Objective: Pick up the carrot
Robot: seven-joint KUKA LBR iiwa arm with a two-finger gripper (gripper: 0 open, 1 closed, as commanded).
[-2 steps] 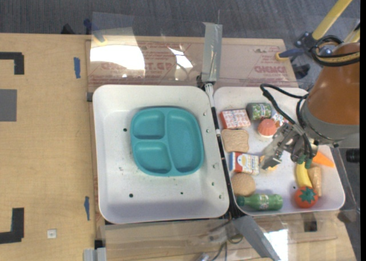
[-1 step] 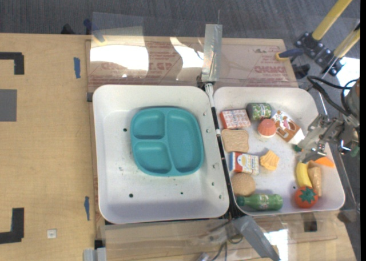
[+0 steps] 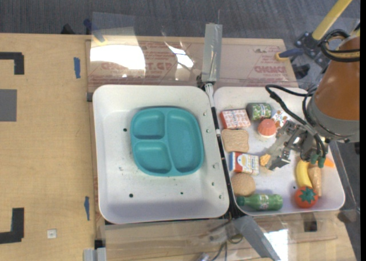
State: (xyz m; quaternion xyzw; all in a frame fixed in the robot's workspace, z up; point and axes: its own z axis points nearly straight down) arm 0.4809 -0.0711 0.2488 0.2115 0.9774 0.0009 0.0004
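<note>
Fingers (image 3: 278,161) stand spread apart with nothing between them, low over the right bin (image 3: 277,184), between the juice carton (image 3: 246,164) and the banana (image 3: 301,174). The carrot (image 3: 315,179) lies against the banana's right side, above the tomato (image 3: 306,197).

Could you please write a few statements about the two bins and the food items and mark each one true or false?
1. The teal divided plastic plate lies in the left white bin. True.
2. The green plastic bottle stands upright in the left bin. False: it lies on its side near the front of the right white bin.
3. The yellow toy banana lies just above the red toy tomato. True.
4. The pincer hangs over the plate. False: it is over the right bin, beside the small white carton.
</note>
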